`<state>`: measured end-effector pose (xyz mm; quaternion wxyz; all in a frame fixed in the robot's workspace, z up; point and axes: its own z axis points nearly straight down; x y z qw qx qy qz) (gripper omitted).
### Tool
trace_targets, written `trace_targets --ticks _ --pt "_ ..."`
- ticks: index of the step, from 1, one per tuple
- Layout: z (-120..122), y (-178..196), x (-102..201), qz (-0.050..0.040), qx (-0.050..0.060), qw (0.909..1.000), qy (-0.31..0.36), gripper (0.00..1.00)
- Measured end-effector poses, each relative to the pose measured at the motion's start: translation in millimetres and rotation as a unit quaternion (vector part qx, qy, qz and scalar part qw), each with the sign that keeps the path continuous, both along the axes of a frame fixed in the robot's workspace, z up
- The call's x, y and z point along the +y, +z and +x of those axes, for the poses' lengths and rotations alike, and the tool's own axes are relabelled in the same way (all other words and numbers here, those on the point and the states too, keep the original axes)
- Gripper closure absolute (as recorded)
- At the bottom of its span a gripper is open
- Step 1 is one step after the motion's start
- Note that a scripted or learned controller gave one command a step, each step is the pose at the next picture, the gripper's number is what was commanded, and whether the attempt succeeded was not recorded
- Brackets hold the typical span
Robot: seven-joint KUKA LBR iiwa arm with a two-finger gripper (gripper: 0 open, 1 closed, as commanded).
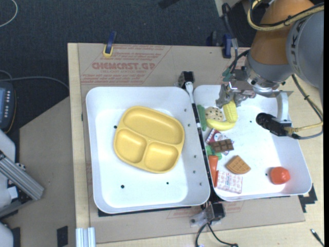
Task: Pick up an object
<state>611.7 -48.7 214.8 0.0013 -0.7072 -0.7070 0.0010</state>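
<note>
One target stands out: the toy corn cob (230, 110) in the right bin (295, 153), directly under the gripper (229, 95), long axis running up-down (slightly tilted). Can't tell from here how the gripper is set.

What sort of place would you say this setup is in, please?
Probably a robotics lab test bench: a robot arm reaches over two white bins, toy foods such as corn lie in one, and loose cables trail across the carpet.
</note>
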Motion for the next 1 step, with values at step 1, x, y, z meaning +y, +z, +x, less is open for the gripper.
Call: trace_targets --ticks 1 --pt "-2.9 1.8 1.4 -0.0003 -0.001 1.0000 0.000 1.00"
